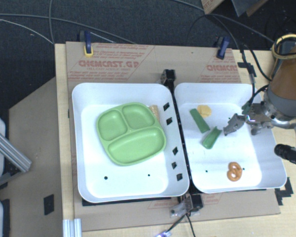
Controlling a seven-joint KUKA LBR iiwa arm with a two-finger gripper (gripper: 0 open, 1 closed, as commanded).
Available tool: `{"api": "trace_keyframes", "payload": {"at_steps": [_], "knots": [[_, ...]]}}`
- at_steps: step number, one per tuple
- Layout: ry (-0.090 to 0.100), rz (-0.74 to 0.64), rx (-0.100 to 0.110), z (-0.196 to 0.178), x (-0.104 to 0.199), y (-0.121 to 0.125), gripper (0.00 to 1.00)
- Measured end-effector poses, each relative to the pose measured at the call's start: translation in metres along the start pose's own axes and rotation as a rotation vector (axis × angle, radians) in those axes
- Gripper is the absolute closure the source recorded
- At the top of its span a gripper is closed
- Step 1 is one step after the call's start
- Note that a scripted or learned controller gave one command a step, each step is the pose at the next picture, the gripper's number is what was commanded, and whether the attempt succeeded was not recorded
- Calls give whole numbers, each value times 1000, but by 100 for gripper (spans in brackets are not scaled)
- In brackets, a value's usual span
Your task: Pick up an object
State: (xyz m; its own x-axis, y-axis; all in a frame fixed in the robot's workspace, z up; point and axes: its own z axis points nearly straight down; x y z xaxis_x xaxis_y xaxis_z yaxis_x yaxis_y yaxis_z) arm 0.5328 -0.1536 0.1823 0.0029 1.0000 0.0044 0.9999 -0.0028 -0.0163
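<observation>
One green divided plate [131, 133] (left bin), two green sticks [199, 120], one pretzel [234, 172]; gripper [232, 125] state unclear.

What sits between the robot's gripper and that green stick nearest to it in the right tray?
Nothing visible. The gripper hovers just right of the nearer green stick, with bare white bin floor between them.
</observation>
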Motion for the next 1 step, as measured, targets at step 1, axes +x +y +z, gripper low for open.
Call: {"api": "trace_keyframes", "payload": {"at_steps": [1], "knots": [[-3, -3, -15, -8, 1, 3, 0]]}}
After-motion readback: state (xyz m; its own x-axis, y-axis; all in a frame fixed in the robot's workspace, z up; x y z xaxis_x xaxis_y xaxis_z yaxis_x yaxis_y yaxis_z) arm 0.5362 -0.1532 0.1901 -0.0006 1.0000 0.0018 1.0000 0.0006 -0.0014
